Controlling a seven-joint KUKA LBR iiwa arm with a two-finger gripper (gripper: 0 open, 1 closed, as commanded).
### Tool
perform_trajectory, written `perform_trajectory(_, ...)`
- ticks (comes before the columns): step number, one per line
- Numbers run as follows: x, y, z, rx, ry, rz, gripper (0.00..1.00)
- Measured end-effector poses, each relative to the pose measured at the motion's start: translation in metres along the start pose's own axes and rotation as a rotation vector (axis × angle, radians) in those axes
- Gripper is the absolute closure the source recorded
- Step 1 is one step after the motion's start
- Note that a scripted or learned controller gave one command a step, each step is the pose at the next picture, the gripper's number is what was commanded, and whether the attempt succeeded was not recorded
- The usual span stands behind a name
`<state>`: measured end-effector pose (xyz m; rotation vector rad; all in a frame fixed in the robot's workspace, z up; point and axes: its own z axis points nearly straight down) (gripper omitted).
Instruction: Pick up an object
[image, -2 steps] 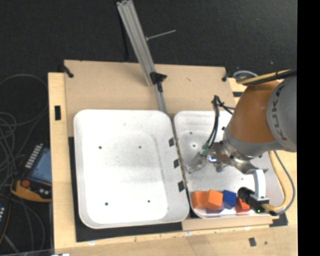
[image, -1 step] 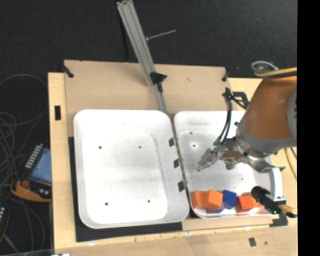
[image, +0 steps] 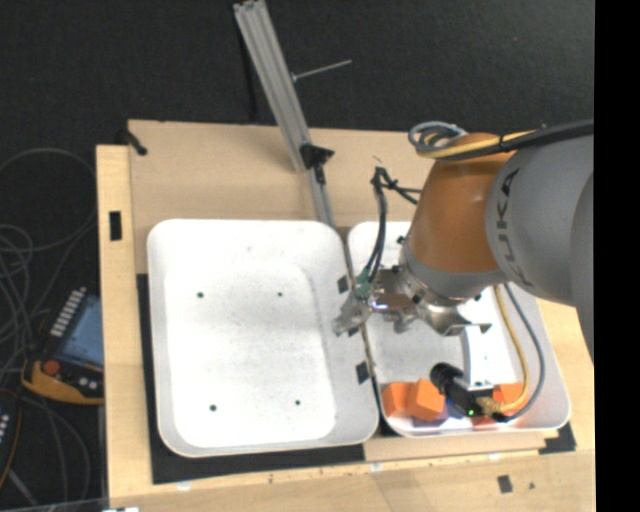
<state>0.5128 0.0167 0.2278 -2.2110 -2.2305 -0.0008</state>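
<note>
Reaching in from the right, a grey KUKA arm (image: 548, 220) with an orange band (image: 455, 215) above its wrist leans over the right bin (image: 553, 405), one of two shallow white bins set side by side on a tan bench (image: 220, 175). Its gripper (image: 392, 303) hangs low over the left half of that bin, close to the wall it shares with the left bin (image: 240, 330). The wrist above largely masks the gripper, so it cannot be told from this angle whether the tool is set wide or narrow, or whether it grips anything. An orange block (image: 412, 400) lies at the near end of the right bin by the front wall, below and slightly right of the gripper and apart from it. Along the same wall sit a small purple piece (image: 432, 421), just beside the block, and further right a small red piece (image: 486, 420), both too small to identify. The left bin shows a speckled white floor marked with four dark dots. A grey metal rail (image: 285, 100) slants from the top of the view down toward the gap between the bins. Off the bench to the left, a handheld controller (image: 68, 350) with orange casing and a blue screen lies among dark cables (image: 30, 210) on the black floor
</note>
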Motion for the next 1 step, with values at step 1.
perform_trajectory(1, 0.0591, 0.0210, 0.0335, 0.001, 0.000, 0.001, 0.00)
